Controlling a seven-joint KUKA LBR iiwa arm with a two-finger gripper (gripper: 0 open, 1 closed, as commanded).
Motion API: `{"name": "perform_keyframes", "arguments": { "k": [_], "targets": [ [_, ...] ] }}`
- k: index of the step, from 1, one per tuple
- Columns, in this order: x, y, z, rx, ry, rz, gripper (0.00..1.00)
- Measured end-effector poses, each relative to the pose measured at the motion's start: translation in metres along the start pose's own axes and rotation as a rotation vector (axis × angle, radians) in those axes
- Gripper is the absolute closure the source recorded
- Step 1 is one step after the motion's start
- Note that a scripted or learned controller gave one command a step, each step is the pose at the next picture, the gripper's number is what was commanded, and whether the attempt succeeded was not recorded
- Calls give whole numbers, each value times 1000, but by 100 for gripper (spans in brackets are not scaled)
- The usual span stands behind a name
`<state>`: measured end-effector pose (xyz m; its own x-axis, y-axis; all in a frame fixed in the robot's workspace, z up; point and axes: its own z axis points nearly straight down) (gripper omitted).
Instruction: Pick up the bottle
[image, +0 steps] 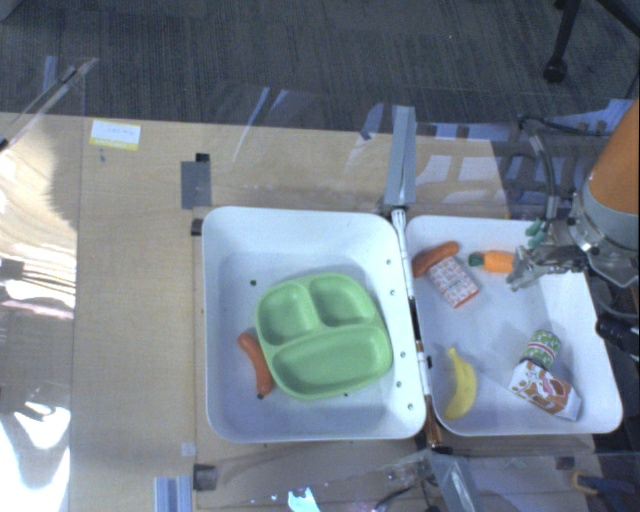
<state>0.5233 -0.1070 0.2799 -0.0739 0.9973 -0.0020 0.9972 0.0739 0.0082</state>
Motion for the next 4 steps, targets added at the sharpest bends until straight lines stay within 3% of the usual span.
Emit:
{"name": "perform_keyframes", "arguments": {
  "k": [1, 2, 3, 4],
  "targets": [
    [78, 31, 96, 6, 2, -6, 100],
    [-14, -38, 153, 5, 2, -72, 100],
    [13, -34, 190, -3, -1, 280, 100],
    [80, -29, 42, 3, 0, 594, 100]
  ]
}}
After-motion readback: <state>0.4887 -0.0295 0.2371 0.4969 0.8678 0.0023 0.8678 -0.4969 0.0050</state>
